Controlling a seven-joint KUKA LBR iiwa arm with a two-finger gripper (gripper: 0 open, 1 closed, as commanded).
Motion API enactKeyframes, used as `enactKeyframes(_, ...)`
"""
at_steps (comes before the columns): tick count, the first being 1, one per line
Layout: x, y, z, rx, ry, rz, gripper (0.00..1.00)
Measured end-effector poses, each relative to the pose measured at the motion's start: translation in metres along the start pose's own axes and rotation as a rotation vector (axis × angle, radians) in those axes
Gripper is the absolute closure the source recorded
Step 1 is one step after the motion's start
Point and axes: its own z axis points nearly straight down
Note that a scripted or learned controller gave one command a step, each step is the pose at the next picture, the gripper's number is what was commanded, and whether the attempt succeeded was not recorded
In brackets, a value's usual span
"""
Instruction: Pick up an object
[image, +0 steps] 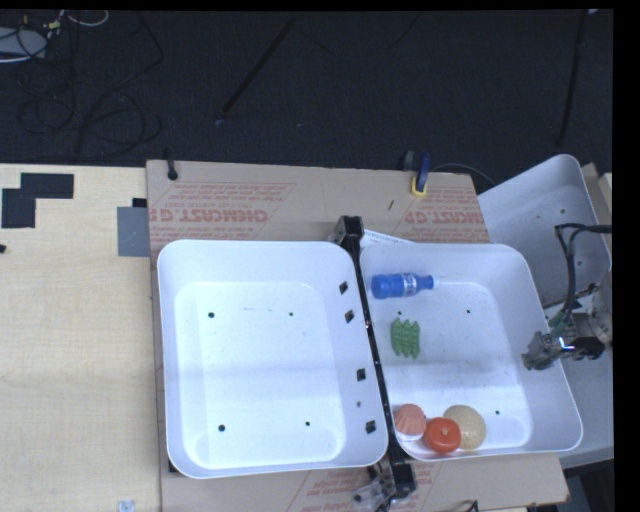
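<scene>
Gripper (540, 352) at right white bin's (545, 290) right rim; can't tell its opening, nothing visibly held. Blue plastic bottle (402, 285), green ridged piece (405, 336) well left; round red object (442, 434) lower-left.

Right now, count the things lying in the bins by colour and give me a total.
Blue: 1, the bottle
Green: 1, the ridged piece
Red-orange: 1, the ball
Cream: 1, the round thing
Peach and white: 1, the round thing beside the ball
Total: 5, all in the right bin
</scene>
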Motion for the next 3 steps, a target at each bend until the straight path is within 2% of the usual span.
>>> enactKeyframes(1,0.000,-0.001,-0.026,0.006,0.002,0.000,1.00)
enactKeyframes(3,0.002,-0.002,-0.005,0.011,0.004,0.002,1.00)
